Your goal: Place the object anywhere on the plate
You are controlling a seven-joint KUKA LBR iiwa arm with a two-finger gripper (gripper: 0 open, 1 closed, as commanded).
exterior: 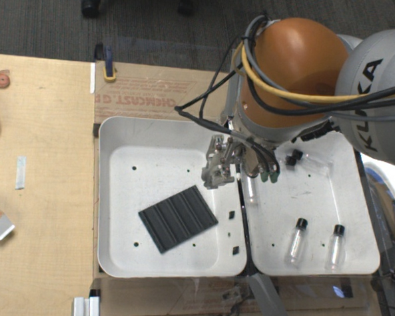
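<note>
A dark ribbed rectangular plate (pixel 178 218) lies flat and skewed in the left bin (pixel 116 182). My gripper (pixel 214 177) hangs over the left bin's right half, just above and to the right of the plate's upper corner. Whether anything is in it cannot be made out. Two clear vials with black caps (pixel 297 237) (pixel 337 245) lie in the right bin (pixel 361 217) near its front. A third vial (pixel 250 191) lies by the divider between the bins, close to the gripper's right.
The arm's orange band (pixel 293 66) and cables cover the back of both bins. A small black-capped piece (pixel 293 157) sits at the right bin's back. Loose items lie on the wooden bench (pixel 38 144) to the left.
</note>
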